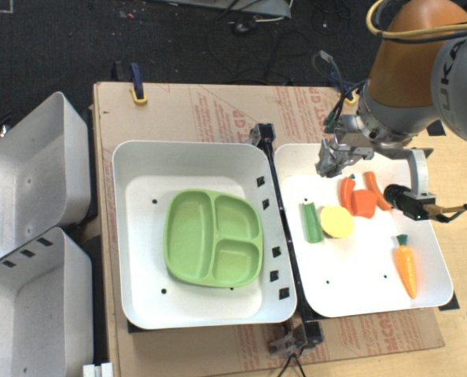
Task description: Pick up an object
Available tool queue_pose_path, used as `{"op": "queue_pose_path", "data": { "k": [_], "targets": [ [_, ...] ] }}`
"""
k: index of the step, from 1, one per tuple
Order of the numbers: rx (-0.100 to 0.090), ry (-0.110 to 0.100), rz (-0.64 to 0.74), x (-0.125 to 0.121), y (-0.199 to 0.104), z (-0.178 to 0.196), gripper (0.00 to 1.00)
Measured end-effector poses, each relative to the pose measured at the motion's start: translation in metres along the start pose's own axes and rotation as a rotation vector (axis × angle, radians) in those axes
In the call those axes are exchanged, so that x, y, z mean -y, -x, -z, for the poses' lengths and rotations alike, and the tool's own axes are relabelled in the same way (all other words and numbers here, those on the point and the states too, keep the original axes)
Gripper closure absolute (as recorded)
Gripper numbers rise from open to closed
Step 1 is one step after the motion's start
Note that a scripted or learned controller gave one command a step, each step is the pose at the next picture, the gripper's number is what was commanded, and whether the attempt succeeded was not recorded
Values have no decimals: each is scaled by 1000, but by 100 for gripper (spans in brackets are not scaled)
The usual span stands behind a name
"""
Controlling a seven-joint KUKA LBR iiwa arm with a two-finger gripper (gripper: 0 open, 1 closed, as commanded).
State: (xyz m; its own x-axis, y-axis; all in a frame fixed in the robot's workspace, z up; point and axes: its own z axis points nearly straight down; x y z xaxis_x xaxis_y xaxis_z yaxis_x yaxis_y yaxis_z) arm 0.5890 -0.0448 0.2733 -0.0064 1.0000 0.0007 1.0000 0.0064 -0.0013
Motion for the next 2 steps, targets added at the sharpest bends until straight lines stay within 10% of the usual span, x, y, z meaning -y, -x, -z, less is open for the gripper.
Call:
{"op": "queue_pose_path", "data": {
  "k": [2],
  "targets": [
    [0,-1,0,23,-97,-27,100]
  ]
}}
